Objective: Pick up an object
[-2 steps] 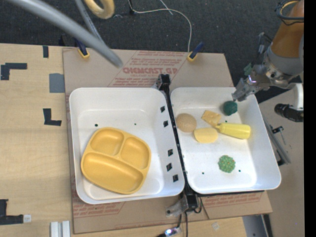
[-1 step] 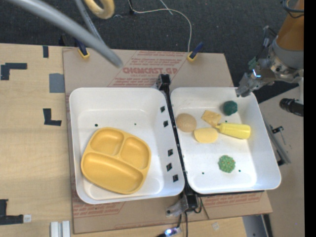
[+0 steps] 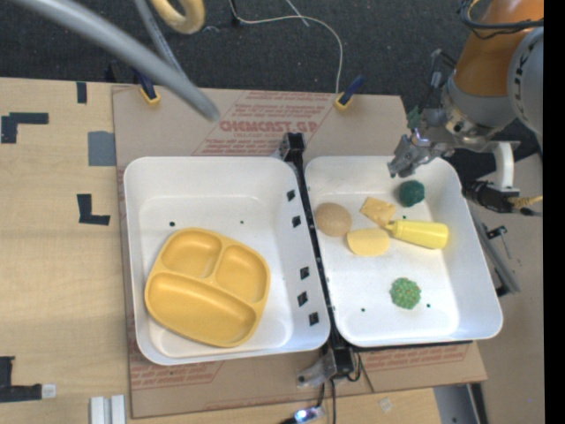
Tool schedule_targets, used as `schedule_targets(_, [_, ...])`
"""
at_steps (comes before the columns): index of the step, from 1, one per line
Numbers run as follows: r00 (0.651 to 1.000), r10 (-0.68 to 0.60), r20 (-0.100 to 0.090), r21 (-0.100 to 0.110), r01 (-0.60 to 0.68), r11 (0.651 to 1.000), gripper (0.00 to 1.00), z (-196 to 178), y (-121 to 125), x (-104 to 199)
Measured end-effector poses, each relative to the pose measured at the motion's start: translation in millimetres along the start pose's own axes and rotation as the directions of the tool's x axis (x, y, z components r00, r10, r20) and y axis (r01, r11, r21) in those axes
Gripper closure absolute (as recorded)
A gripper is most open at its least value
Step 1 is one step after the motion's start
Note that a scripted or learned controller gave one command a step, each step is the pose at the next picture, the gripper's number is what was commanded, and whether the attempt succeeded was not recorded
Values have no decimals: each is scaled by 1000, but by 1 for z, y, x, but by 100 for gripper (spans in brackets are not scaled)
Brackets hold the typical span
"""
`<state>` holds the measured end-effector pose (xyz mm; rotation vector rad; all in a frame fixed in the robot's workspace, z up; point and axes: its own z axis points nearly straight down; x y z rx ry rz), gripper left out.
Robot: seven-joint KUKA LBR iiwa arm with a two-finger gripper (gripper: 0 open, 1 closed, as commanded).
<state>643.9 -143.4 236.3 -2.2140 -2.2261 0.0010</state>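
Teal ball [image 3: 410, 192] sits just below pincer [image 3: 408, 162], whose spread I cannot tell; centre over it, descend straight, avoiding yellow wedge [image 3: 379, 209].

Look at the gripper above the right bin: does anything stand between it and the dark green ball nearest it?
Nothing visible does. The gripper hangs just up and left of the dark green ball, with bare white bin floor between them. The yellow wedge-shaped block lies to the ball's left, off that path.
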Motion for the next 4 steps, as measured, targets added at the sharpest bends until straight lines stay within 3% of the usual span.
schedule_targets(2, [1000, -1, -1, 1, 1, 1000, 100, -3, -4, 105])
schedule_targets(4, [1000, -1, 0, -1, 1, 1000, 100, -3, 15, 207])
